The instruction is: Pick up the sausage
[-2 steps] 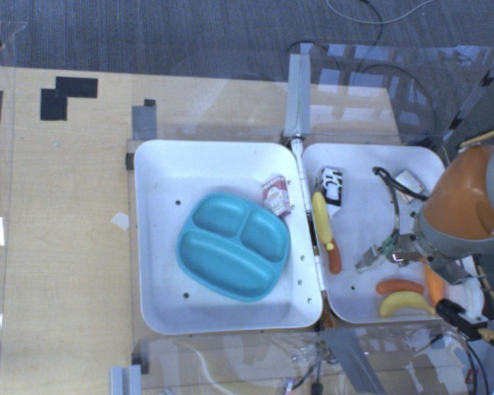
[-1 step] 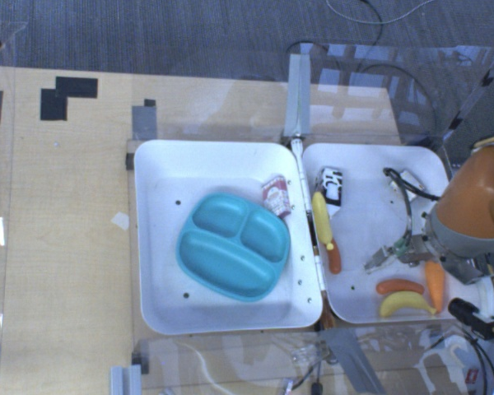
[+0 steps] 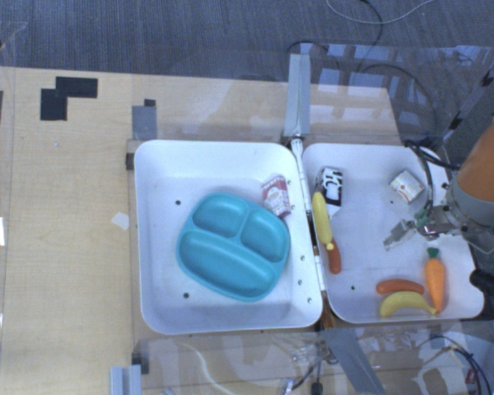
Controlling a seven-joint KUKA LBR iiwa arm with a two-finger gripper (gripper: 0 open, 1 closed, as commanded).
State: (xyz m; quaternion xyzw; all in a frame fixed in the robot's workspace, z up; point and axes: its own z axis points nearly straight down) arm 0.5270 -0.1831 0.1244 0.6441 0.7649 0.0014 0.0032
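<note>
The sausage [image 3: 399, 286], a short red-orange link, lies near the front of the right bin [image 3: 362, 245]. It sits just above a yellow banana [image 3: 406, 304] and left of a carrot [image 3: 435, 278]. My gripper [image 3: 403, 229] hangs over the right half of that bin, behind the sausage and apart from it. It stands open with nothing between its fingers. The grey arm with its orange band [image 3: 487, 171] comes in from the right.
Along the right bin's left wall lies a long yellow piece [image 3: 321, 216] with a red piece [image 3: 334, 258] at its end. Behind are a black-and-white packet [image 3: 333, 185] and a small white box [image 3: 406, 186]. The left bin [image 3: 160, 220] holds a blue divided plate [image 3: 233, 244] and a red packet [image 3: 276, 195].
</note>
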